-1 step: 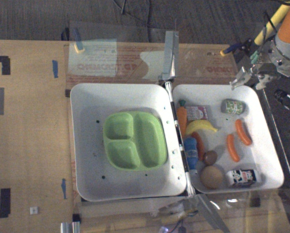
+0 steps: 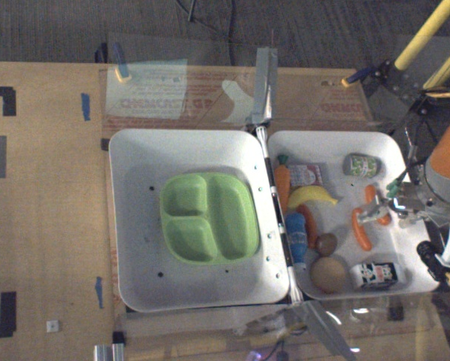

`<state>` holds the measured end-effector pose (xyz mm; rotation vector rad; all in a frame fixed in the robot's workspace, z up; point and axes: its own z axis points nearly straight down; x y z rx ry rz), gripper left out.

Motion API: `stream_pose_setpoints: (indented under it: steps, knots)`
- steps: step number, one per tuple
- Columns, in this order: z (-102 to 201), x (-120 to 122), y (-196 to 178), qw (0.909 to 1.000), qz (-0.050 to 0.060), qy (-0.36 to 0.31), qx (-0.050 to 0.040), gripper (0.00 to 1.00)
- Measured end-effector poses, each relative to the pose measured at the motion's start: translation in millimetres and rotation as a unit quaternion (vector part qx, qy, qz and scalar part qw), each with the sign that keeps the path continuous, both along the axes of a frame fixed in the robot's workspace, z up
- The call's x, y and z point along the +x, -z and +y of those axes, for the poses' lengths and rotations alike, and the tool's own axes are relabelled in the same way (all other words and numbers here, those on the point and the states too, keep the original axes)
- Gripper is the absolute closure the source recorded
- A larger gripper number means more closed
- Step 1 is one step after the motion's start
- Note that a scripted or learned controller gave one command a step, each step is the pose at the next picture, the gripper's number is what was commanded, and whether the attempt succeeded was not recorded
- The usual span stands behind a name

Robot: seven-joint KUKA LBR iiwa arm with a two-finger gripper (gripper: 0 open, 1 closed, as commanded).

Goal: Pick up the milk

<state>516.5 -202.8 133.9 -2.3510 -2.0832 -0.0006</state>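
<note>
Milk [image 2: 377,275] sits in the right bin [image 2: 326,143], and I use that carton as my reference for everything else. It is a small white carton with black patches, lying on its side in the bin's near right corner, close to the front wall. Just to its left I see a round brown potato-like thing [image 2: 329,274], close beside the carton but I cannot tell if they touch. A smaller brown ball [image 2: 326,244] lies up and to the left of the milk. Further left of it, against the wall shared by the two bins, lies a blue bottle [image 2: 296,237] with a red sausage-shaped piece [image 2: 308,221] next to it. Above the milk, an orange carrot-like stick [image 2: 360,229] lies tilted on the bin floor. Far above and left of the carton are a yellow banana [image 2: 312,195], a long carrot [image 2: 282,185] and a pink packet [image 2: 305,174]; a grey can [image 2: 362,165] lies well above it.

My pincer [image 2: 378,211] hangs above the milk, well apart from it, over the orange stick's area; I cannot tell from this view how it is set. Nothing shows between its tips that I can make out.

Left of the milk, in the other bin [image 2: 135,156], a green divided tray [image 2: 208,216] rests. Both bins stand on the table [image 2: 44,201].
</note>
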Motion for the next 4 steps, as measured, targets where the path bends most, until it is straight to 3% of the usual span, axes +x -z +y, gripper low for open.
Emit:
stream_pose_setpoints:
  steps: [1, 2, 3, 4]
  knots:
    - [79, -37, 47, 0.9797, -0.002, -0.2, -0.0007, 0.0]
    - [10, -37, -105, 0.9666, -0.002, -0.256, -0.0014, 0.0]
    - [-2, -35, 47, 0.9554, -0.003, -0.295, -0.0021, 0.0]
    - [45, -11, 47, 0.9522, -0.004, -0.305, -0.0022, 0.0]
